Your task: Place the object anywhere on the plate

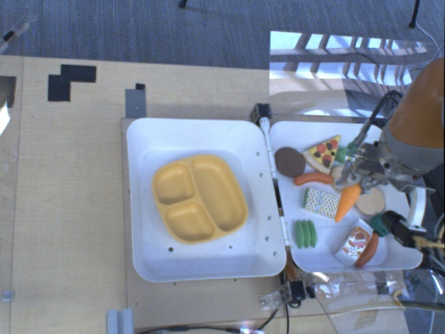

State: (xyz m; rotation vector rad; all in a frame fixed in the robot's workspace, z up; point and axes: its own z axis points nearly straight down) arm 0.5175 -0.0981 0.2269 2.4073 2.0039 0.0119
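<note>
Right of frame, the gripper (352, 176) clasps a small orange plastic toy carrot (347, 202) by its top: light, stiff, slippery-looking, bound for the yellow divided plate (199, 198).

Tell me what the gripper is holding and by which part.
It cannot be told: the gripper sits at the toy carrot's top end, but the grip itself isn't clear.
</note>
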